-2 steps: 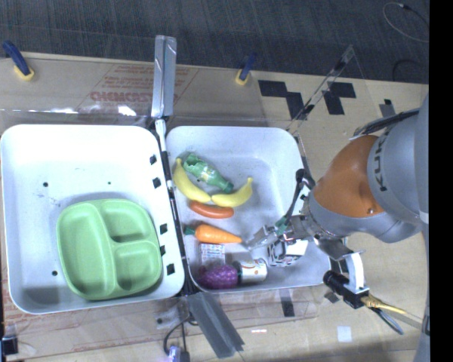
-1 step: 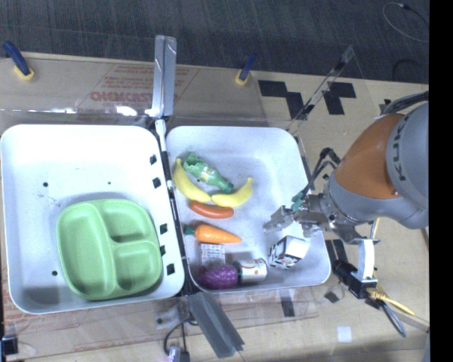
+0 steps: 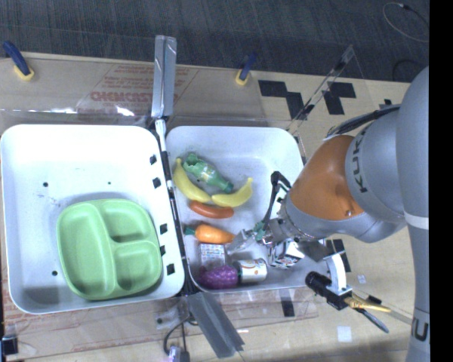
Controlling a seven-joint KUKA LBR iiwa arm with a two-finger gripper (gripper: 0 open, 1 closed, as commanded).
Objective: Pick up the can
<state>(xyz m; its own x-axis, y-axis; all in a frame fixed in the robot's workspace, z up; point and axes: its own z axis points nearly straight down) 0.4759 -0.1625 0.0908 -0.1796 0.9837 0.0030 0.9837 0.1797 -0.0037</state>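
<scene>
— Looking for the can [image 3: 251, 271]: lying on its side by the near wall of the right bin [image 3: 291, 145], pressing end-on against the purple grapes [image 3: 219, 277].

— Hanging the gripper [image 3: 276, 250] just beside it, slightly up-bin, on the arm's side.

— Meaning what for the grab?

— Probably lining up across the round body rather than along its length, then coming straight down. Watching the carrot [image 3: 212, 234] and the small packet [image 3: 211, 254] crowding close. Avoiding any sideways nudge, likely sending the can rolling into the wall.

— And holding anything?

— Not showing anything held. Being unable to tell how far open, with the wrist and cables cluttering the tool. Not clearly touching the can either.
</scene>
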